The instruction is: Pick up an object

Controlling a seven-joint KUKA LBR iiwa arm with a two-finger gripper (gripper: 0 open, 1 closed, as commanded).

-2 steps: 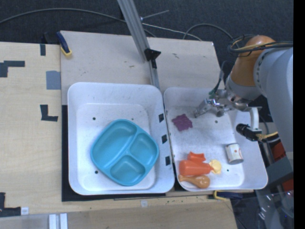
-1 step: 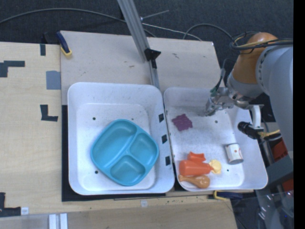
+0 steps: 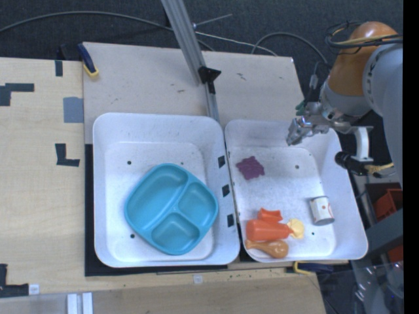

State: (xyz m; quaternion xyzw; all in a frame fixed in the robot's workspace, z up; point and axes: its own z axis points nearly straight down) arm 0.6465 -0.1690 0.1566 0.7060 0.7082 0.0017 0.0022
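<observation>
Gripper [image 3: 296, 136] above right bin [image 3: 340, 175] back edge; finger state unclear, nothing visibly held.

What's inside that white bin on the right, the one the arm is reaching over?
The right bin holds a purple piece, a small white can and a clump of orange and yellow toys. Anything beneath that clump is hidden.

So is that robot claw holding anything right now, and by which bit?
Nothing seems to be held. The gripper hangs over the far corner of the right bin, and the purple piece, small can and orange toys all lie apart from it.
</observation>
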